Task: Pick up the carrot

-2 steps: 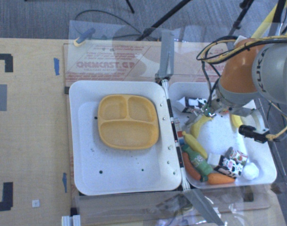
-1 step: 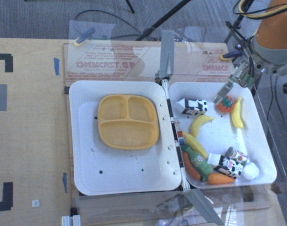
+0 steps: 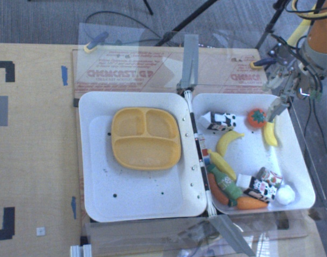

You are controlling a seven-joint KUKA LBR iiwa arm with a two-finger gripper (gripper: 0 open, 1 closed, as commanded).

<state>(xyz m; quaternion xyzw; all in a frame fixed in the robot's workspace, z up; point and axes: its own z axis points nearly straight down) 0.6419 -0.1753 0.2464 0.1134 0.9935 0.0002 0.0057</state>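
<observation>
The carrot (image 3: 253, 203) is orange with a green top and lies along the front wall of the right bin (image 3: 298, 143), near the front right corner. It lies against a black-and-white patterned carton (image 3: 263, 187) and a green item (image 3: 225, 184). My gripper (image 3: 275, 111) hangs over the back right part of the same bin, well away from the carrot, just right of a red tomato (image 3: 255, 118) and above a small banana (image 3: 270, 134). Nothing shows in its grasp.
The right bin also holds a second banana (image 3: 228, 141), a yellow piece (image 3: 222, 164), a cow-patterned carton (image 3: 222, 122), a reddish sausage-like item (image 3: 216, 189) and a white ball (image 3: 285, 195). A yellow divided plate (image 3: 146, 138) sits in the left bin (image 3: 99, 197).
</observation>
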